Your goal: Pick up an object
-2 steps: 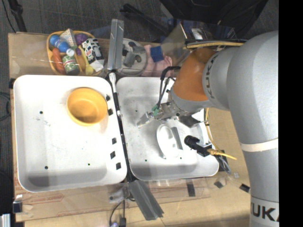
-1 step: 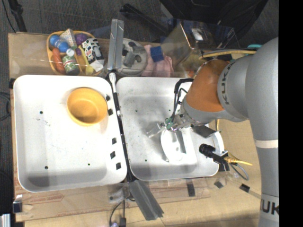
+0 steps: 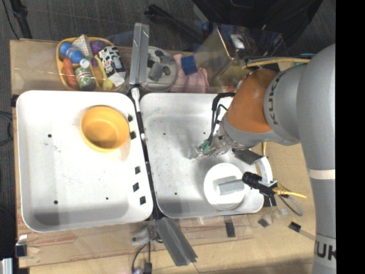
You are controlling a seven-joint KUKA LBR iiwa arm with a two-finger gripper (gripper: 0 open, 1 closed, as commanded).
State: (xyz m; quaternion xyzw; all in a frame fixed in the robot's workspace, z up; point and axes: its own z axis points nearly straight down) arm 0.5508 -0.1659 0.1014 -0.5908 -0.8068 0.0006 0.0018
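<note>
Arm low in right bin (image 3: 171, 204); gripper (image 3: 206, 148) near bin floor, finger state cannot tell, grasp unconfirmed. White round dish (image 3: 224, 190) just beside gripper. Yellow bowl (image 3: 104, 128) in left bin (image 3: 34, 153), well apart.

— What sits on the bench (image 3: 34, 56)?
— Two shallow white bins, touching side by side: the left bin (image 3: 34, 170) and the right bin (image 3: 171, 181).
— Anything behind them?
— A yellow basket (image 3: 64, 49) of small items at the back left, and a pink cloth (image 3: 191, 80) behind the right bin.
</note>
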